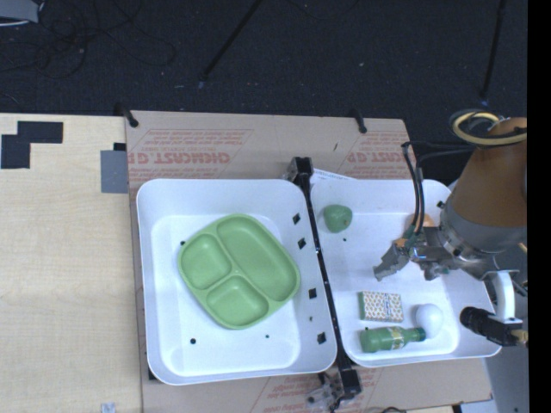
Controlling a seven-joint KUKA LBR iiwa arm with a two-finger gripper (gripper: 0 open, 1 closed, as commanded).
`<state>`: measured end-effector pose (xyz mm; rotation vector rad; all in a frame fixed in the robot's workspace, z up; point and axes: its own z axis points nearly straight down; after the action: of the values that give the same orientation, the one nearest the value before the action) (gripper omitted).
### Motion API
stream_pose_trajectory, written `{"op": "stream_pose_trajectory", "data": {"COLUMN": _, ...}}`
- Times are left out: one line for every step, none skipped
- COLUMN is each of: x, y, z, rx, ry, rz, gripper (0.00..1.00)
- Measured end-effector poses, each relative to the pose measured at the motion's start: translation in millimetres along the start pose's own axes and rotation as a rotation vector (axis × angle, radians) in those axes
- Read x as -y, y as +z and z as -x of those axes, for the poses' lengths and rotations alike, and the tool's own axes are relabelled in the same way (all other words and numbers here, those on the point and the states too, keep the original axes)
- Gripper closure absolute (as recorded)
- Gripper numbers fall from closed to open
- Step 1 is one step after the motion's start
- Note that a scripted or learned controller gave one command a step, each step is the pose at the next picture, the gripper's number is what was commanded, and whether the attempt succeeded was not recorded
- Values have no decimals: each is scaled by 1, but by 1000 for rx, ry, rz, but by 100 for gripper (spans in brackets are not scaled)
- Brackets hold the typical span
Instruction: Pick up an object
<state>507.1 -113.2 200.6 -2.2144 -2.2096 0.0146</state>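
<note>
In the right bin (379, 198) lie a small round green object (337, 218) near the back left, a patterned flat packet (381, 305), a green bottle (392, 338) on its side at the front, and a white ball (428, 317). My gripper (410, 268) hangs over the middle of the right bin, above and behind the packet and the white ball. It is open, with nothing between its fingers. The orange band and grey wrist hide the bin's right part.
The left bin (164, 205) holds a green divided plate (238, 270). A black divider (312, 256) runs between the two bins. Cardboard lies under both, and a light wooden bench top (60, 265) stretches off to the left.
</note>
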Motion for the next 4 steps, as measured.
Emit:
{"op": "stream_pose_trajectory", "data": {"x": -3, "y": -6, "z": 0, "rx": 1, "ry": -2, "rz": 12, "gripper": 0}}
{"op": "stream_pose_trajectory", "data": {"x": 8, "y": 49, "z": -2, "rx": 0, "ry": -2, "rz": 6, "gripper": 0}}
{"op": "stream_pose_trajectory", "data": {"x": -2, "y": 102, "z": -6, "rx": 3, "ry": -2, "rz": 13, "gripper": 0}}
{"op": "stream_pose_trajectory", "data": {"x": -4, "y": 109, "z": -3, "rx": 8, "ry": 2, "rz": 22, "gripper": 0}}
